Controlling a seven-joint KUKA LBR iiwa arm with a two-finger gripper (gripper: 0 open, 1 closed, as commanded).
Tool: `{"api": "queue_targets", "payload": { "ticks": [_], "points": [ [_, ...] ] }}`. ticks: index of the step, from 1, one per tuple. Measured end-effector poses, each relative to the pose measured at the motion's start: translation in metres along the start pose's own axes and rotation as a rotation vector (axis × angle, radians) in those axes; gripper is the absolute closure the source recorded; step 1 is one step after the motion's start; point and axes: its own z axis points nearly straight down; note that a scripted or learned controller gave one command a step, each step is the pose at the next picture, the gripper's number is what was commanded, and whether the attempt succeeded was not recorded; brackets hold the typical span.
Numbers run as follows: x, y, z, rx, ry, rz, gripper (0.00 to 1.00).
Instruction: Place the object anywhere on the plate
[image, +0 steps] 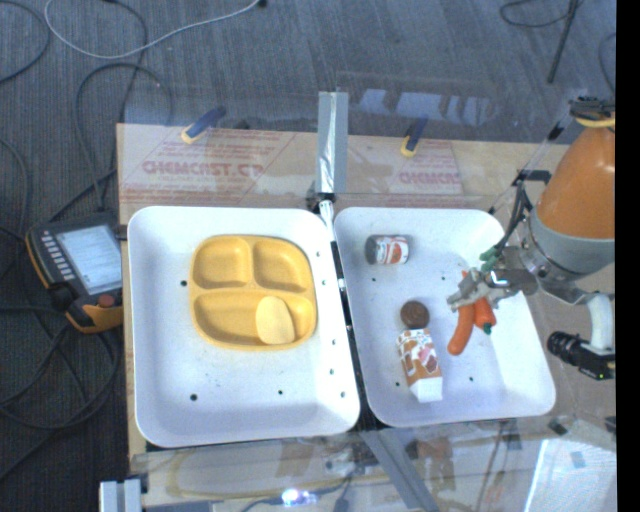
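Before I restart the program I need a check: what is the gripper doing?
Gripper: over the right bin beside the carrot; open or shut cannot be told.

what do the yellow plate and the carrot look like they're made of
Yellow plate: probably moulded plastic, matte, with uniform colour and smooth rounded dividers. Carrot: likely a plastic toy, judging by its even orange and slight sheen, though the view is too small to be sure.

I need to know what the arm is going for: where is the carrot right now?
The carrot lies in the right bin, toward its right side, just under the gripper and right of the brown round piece.
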Motion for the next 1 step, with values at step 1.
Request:
{"api": "queue_targets", "payload": {
  "ticks": [1],
  "points": [
    [0.1555, 0.0113, -0.0703, -0.001, 0.003, -0.019, 1.00]
  ]
}}
